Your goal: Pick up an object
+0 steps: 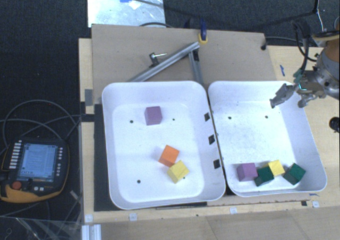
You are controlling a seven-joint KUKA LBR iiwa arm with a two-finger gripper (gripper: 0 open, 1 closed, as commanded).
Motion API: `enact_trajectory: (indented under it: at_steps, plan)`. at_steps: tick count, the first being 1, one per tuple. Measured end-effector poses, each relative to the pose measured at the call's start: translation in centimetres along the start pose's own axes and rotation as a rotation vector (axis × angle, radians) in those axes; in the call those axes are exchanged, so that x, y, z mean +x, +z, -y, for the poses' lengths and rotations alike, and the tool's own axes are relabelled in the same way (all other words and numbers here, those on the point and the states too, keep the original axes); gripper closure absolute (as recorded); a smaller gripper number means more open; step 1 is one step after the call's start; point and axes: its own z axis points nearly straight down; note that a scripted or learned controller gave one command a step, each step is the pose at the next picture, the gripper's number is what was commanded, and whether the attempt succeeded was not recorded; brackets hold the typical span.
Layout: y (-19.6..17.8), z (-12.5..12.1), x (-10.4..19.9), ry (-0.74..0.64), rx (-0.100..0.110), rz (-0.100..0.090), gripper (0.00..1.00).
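On the bench, two shallow white bins sit side by side, the left bin and right bin, their raised walls keeping loose blocks corralled within reach. Above the right bin's far right corner hangs the gripper, fingers spread apart with nothing between them. The nearest candidates, a purple block, two green and a yellow, huddle along that bin's near wall, well apart from the claw.

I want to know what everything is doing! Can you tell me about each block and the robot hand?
Gripper: open, above right bin, holding nothing.
Purple block: alone, left bin.
Orange block: touching yellow block.
Right bin: four blocks bunched along its near edge.
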Motion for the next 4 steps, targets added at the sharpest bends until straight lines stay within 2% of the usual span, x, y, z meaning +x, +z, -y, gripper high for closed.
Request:
enact_trajectory:
  at_steps: [1,4]
  plan:
    - [0.0,0.0,0.0,0.0,0.0,0.0,0.0]
    - [15.1,0.5,-0.8,0.004,0.005,0.0,0.0]
